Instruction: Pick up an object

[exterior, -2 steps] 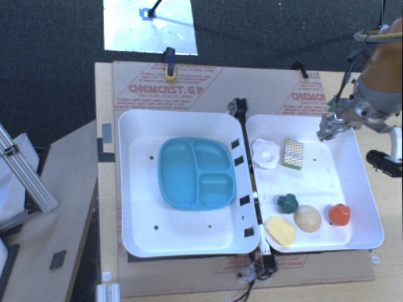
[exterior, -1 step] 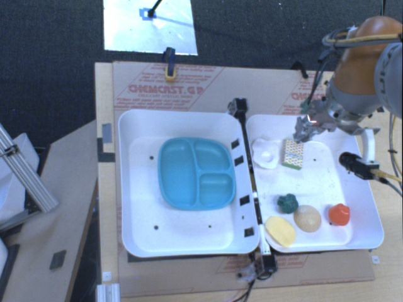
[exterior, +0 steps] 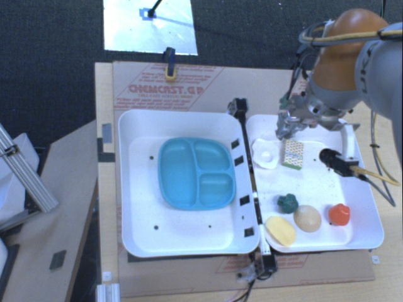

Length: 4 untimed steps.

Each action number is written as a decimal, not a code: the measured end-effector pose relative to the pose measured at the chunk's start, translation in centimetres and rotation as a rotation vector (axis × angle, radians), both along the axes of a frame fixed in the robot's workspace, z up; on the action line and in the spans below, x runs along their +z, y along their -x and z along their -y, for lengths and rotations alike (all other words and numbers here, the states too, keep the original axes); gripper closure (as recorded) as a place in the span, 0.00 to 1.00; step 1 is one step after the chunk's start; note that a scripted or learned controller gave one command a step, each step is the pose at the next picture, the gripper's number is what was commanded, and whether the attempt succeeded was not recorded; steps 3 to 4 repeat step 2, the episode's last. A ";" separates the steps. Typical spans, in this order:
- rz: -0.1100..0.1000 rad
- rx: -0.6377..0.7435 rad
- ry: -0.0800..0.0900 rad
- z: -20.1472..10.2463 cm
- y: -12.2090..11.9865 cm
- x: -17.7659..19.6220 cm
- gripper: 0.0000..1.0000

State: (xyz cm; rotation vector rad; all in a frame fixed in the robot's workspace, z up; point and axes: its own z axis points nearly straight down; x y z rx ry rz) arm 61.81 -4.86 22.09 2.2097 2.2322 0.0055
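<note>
Speckled block (exterior: 293, 154): lies in the far part of the right bin (exterior: 315, 187), just beside a small white cup (exterior: 265, 153).
Jaws: low over the right bin's far edge, just above block and cup; whether wide or narrow cannot be told.
Near row: yellow piece (exterior: 281, 230), beige ball (exterior: 307, 218), red piece (exterior: 339, 214); green lump (exterior: 288, 202) just behind the first two.
Left bin (exterior: 141, 187): holds a blue divided tray (exterior: 195, 173).
Counter (exterior: 105, 219): bears both bins side by side.
</note>
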 end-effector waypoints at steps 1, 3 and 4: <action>-0.002 -0.001 0.000 -5.4 -0.2 -0.9 1.00; -0.002 0.001 -0.001 -11.8 0.5 -0.4 1.00; -0.002 0.001 -0.001 -11.8 0.5 -0.4 1.00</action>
